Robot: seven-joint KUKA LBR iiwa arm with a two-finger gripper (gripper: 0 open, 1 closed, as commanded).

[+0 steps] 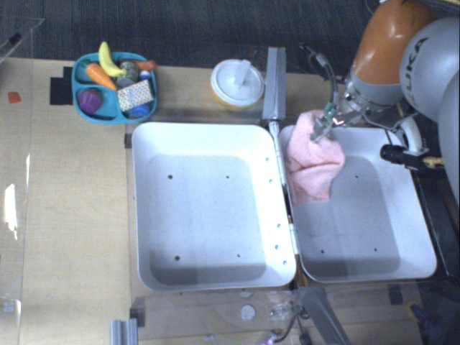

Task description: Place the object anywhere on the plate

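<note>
Even overhead light, soft shadows inside both white bins (208, 131), slightly soft focus.

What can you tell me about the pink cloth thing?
The pink cloth looks soft and fuzzy, like a small towel, and it is crumpled into folds, not laid flat. It sits at the upper left of the right bin, its left side bunched against the wall by the divider, its lower part draping onto the bin floor. The gripper is right at its top edge, where the cloth rises to a peak.
</note>
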